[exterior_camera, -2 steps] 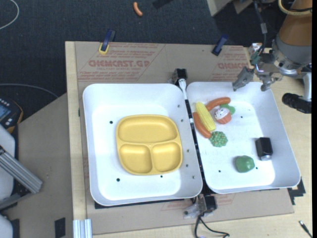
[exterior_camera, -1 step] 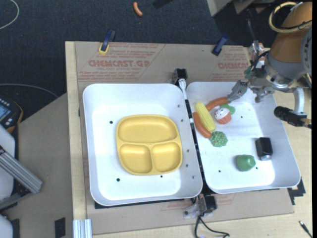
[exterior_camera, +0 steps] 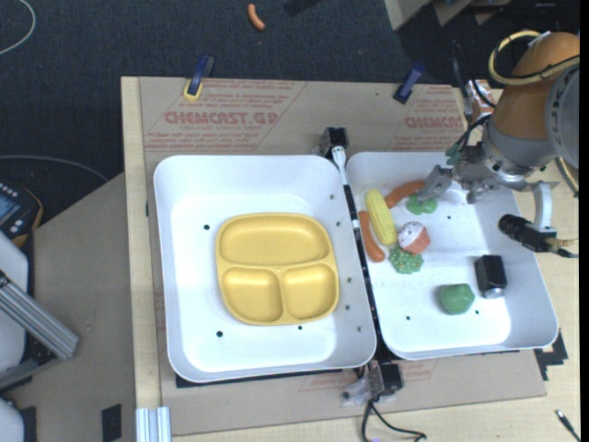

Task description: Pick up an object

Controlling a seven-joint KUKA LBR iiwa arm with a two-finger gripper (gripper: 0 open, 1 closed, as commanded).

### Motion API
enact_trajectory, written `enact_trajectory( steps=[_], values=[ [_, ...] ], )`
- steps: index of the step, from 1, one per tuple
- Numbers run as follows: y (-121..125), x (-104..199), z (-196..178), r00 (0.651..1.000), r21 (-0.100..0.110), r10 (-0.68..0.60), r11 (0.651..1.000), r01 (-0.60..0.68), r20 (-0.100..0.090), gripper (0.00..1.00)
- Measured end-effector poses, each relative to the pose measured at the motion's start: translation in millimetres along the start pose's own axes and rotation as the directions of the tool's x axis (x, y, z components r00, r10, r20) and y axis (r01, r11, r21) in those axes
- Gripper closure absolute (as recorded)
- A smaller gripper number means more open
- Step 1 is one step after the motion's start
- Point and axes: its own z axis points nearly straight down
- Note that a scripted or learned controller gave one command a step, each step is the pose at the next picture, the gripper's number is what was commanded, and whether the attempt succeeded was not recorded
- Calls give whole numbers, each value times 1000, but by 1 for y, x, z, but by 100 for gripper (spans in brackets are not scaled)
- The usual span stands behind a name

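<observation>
In the right bin (exterior_camera: 515,325) lie several toy foods. A yellow corn cob (exterior_camera: 379,215) rests beside an orange sausage (exterior_camera: 371,238), and a carrot (exterior_camera: 402,192) lies just behind them. Near the bin's middle are a red and white piece (exterior_camera: 415,238) and a broccoli (exterior_camera: 406,261). A green pepper (exterior_camera: 455,297) and a black block (exterior_camera: 490,274) lie nearer the front right. My gripper (exterior_camera: 456,188) hangs over the bin's back part, just right of the carrot. Its fingers are spread open with nothing between them.
The left bin (exterior_camera: 184,274) holds a yellow divided plate (exterior_camera: 276,267). A small green piece (exterior_camera: 421,205) lies close to the gripper's left finger. A black part (exterior_camera: 521,232) juts out over the right bin's right rim. Clamps sit on the bench's back edge.
</observation>
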Motion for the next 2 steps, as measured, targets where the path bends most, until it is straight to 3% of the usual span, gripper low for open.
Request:
enact_trajectory(
  steps=[1,2],
  values=[
    [0,1,34,1000,9,-3,1000,3,-3,0],
    [1,1,20,1000,3,-4,1000,4,-1,100]
  ],
)
